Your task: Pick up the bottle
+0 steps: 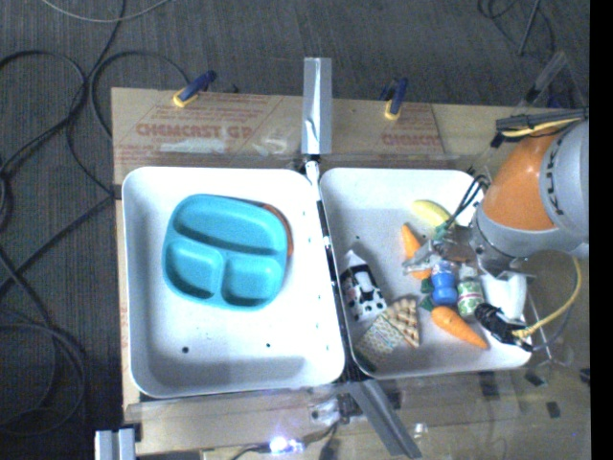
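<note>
In the right bin (383, 195), a small bottle (442, 286) with a blue body lies near the middle right, close beside a green-labelled small container (468, 297). My gripper (436, 255) reaches in from the right, just above the bottle's upper end and over an orange carrot piece (410, 241). The grey wrist and orange band (522, 199) hide the bin's right wall. Nothing is visibly lifted off the bin floor.
Around the bottle lie a carrot (460, 328), a banana (431, 212), a waffle piece (407, 320), a patterned cloth (379, 334) and a black-and-white toy (359, 288). The left bin (144, 353) holds a blue divided tray (228, 249). A black cable (498, 320) hangs by the wrist.
</note>
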`<state>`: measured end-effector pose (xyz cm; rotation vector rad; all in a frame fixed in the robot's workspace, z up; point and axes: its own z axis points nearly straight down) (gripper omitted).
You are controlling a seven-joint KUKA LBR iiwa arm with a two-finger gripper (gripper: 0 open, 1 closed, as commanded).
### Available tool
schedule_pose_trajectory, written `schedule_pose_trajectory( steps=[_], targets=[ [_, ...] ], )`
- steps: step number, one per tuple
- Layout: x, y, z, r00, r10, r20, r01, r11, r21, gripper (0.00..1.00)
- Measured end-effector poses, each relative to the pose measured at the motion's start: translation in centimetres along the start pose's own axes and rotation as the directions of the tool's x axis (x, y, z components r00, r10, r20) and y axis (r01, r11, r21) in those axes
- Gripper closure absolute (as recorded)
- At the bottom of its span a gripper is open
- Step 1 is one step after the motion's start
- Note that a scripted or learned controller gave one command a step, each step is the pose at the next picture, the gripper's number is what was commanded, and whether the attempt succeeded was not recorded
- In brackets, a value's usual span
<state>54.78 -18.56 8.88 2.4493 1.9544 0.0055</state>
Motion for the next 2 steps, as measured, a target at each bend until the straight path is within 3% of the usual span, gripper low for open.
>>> schedule_pose_trajectory(
  steps=[1, 2],
  targets=[
    [0.1, 0.1, -0.9, 1.0, -0.002, -0.002, 0.002, 1.0, 0.0, 1.0],
    [6.1, 5.3, -9.2, 0.999, 0.035, 0.0, -0.035, 0.999, 0.012, 1.0]
  ],
)
